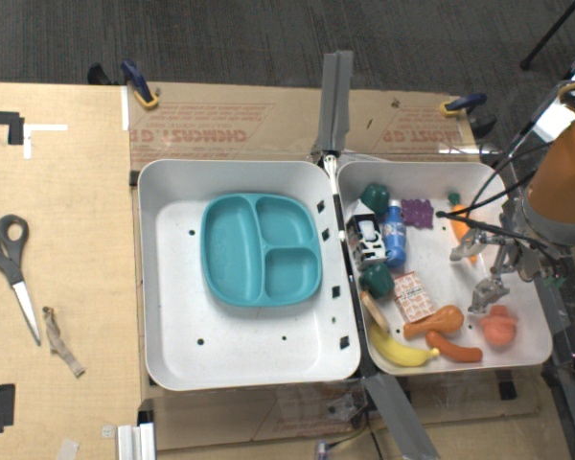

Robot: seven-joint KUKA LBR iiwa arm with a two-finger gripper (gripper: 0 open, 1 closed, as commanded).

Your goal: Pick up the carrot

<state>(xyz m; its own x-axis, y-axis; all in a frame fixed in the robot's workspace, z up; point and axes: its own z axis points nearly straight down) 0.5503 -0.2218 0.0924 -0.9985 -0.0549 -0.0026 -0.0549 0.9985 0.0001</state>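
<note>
The carrot (pixel 463 230), orange with a small green top, lies in the right bin (pixel 527 357) near its far right side, partly hidden by cables and the gripper. My gripper (pixel 470 278) hangs over the right part of that bin, just in front of the carrot. Its fingers stand open: one fingertip (pixel 460 251) is next to the carrot's near end, the other (pixel 481 301) is nearer the front. Nothing is between them.
The right bin also holds a salmon-coloured round fruit (pixel 499 327), an orange drumstick-shaped piece (pixel 433 321), a red-orange piece (pixel 456 353), a banana (pixel 399 350), a blue bottle (pixel 394 237), purple grapes (pixel 418 212) and a small box (pixel 413 296). The left bin (pixel 172 353) bears a teal divided plate (pixel 262 249).
</note>
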